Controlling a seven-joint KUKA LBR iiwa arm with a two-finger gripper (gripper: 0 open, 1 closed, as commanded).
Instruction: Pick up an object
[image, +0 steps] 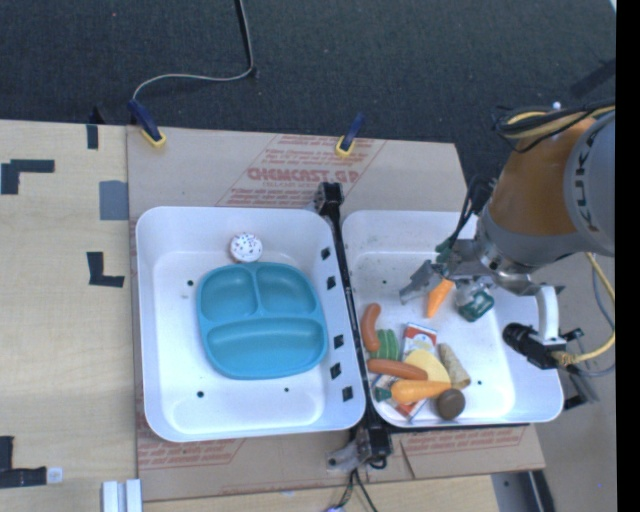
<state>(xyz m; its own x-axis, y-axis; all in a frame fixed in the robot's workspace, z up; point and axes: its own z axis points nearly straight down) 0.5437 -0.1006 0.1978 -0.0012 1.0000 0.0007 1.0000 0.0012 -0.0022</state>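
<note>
My gripper (440, 290) hangs over the middle of the right bin (530, 400), reaching in from the right. An orange carrot piece (438, 298) sits between its fingers, pointing down and tilted slightly left, and the gripper is shut on it. A small teal-green object (476, 304) lies just right of the carrot. Near the bin's front lies a pile of toy food: a sausage (372, 325), a red-and-white card (420, 334), a yellow wedge (428, 365), a second orange carrot (420, 390) and a brown ball (451, 403).
The left bin (160, 400) holds a blue divided plate (262, 320) and a small white round object (246, 247) behind it. A black divider (338, 290) runs between the bins. The arm's grey-and-orange body (545, 195) looms over the right bin's far right side.
</note>
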